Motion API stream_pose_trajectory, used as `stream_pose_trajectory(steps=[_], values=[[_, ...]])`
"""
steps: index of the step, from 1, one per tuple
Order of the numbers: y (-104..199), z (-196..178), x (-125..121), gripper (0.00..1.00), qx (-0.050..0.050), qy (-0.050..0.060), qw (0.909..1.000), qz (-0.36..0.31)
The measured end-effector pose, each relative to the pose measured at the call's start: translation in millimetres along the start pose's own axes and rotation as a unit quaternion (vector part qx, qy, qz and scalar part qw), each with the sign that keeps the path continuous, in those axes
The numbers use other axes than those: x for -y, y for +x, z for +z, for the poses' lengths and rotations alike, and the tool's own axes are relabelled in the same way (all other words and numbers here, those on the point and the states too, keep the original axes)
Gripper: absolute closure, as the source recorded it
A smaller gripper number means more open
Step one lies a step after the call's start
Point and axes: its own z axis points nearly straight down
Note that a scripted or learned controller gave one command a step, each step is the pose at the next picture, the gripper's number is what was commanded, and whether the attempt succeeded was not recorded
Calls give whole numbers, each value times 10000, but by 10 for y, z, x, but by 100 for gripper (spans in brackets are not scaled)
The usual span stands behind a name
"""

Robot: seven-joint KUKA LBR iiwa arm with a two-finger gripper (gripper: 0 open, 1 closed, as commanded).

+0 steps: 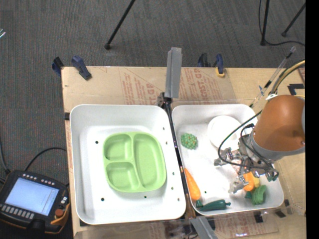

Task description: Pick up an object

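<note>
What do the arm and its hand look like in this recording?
The arm ends in a rounded orange band over a grey collar. Black cables loop beside the wrist. The hand below is bare metal, silvery and intricate, with thin fingers.

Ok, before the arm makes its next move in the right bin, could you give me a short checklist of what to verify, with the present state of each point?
1. End effector is over the right bin: ok, low in its near right part.
2. A target lies close: ok, an orange piece and a green piece sit right beside it.
3. Something is held between the fingers: cannot tell, the wrist and cables crowd that spot.
4. Other items are apart from the end effector: ok, carrot, dark green pepper, green round piece and white disc.
5. Green divided plate sits in the left bin: ok.
</note>
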Motion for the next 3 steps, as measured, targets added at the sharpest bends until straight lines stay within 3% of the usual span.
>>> stream_pose_trajectory(steps=[1, 2, 3], values=[[-23, -96, -30, 100, 11, -15, 10000, -28], [1, -100, -473, 100, -1, -17, 9999, -131], [3, -100, -467, 0, -3, -12, 9999, -132]])
